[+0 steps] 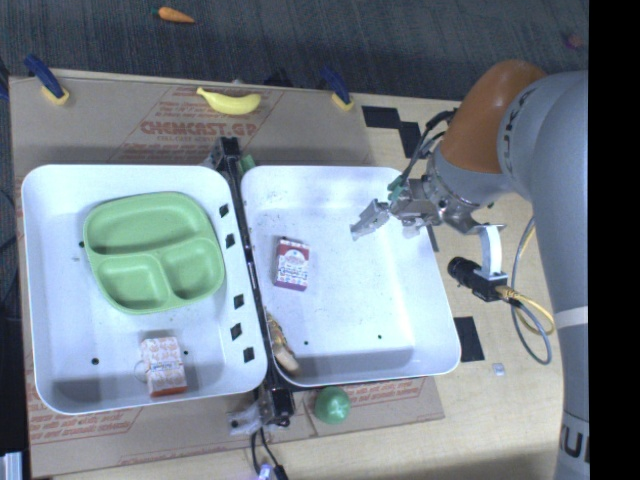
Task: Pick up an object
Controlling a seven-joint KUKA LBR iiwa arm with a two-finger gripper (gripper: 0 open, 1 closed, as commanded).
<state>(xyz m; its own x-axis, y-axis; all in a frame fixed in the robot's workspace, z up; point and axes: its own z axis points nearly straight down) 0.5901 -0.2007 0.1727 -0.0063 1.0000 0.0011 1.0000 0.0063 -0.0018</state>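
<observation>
A cardboard-covered surface (400,128) stood on dark carpet (300,18), where an orange scrap (176,14) lay. The end effector (372,218) hovered over the right bin (425,323), holding nothing; whether it was spread or closed I cannot tell. A small red box (291,264) lay in that bin's left part, and a banana (229,100) rested behind the bins.

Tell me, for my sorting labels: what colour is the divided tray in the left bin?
Pale green; the divided tray shows plainly in the camera view.
</observation>
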